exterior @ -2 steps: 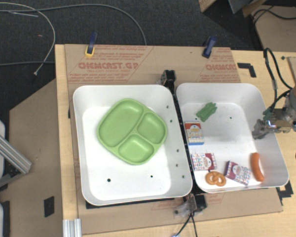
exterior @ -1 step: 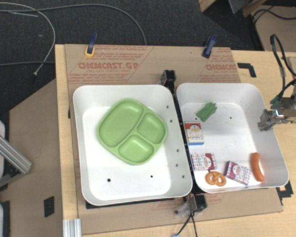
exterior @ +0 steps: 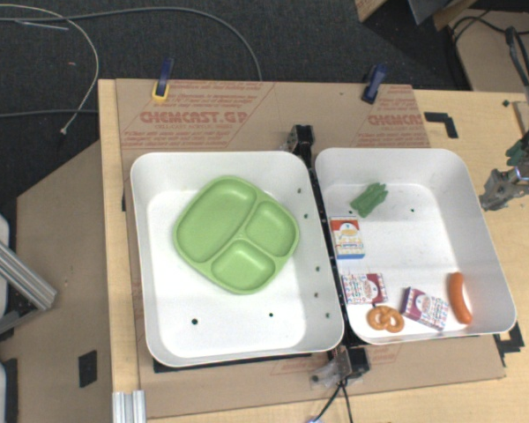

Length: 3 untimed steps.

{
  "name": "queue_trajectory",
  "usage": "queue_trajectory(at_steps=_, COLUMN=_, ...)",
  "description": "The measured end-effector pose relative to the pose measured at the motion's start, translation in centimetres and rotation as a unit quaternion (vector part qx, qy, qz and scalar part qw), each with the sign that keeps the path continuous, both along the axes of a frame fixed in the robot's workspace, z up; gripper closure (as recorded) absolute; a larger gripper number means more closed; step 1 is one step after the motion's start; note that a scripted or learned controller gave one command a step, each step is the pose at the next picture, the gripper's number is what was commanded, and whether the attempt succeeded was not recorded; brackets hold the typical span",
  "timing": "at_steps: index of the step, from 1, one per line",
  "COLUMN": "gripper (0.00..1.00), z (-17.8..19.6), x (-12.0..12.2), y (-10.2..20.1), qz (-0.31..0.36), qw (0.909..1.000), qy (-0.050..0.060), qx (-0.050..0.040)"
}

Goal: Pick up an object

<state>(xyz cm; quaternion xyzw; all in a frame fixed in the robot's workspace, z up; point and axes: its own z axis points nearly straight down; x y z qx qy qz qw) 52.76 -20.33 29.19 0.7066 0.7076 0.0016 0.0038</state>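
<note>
Hanging just outside the far rim of the right bin (exterior: 485, 236), the hand (exterior: 504, 185) shows as a small grey shape over the counter (exterior: 520, 263), too small and blurred for me to tell whether it is wide or narrow, and nothing can be seen held in it. Closest to the hand lies the orange sausage (exterior: 459, 298), probably a light, smooth toy that could roll or slip; I would take it across its narrow middle. A little farther off is the green leafy piece (exterior: 368, 198), likely soft or thin and lying clear of everything else, so an easy pinch across its width. Beyond the sausage sits a purple packet (exterior: 423, 308), flat against the bin floor and hard to get under. Farther from the hand again are the small white box (exterior: 347, 238), stiff and light and best gripped across its short sides, then a second packet (exterior: 363, 287) and the pretzel (exterior: 386, 319) just beside it. Farthest of all, in the left bin (exterior: 159, 324), rests the green divided plate (exterior: 236, 234), rigid, broad and low, with only its rim to seize.
</note>
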Motion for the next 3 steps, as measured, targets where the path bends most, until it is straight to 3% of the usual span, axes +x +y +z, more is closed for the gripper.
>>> queue_trajectory(at_steps=2, gripper=1.0, z=-3.3, x=0.9, y=10.0, qz=0.002, qw=1.0, qy=0.005, qx=0.003)
queue_trajectory(at_steps=3, gripper=1.0, z=-2.8, x=0.8, y=15.2, qz=0.003, qw=1.0, qy=0.005, qx=0.0034)
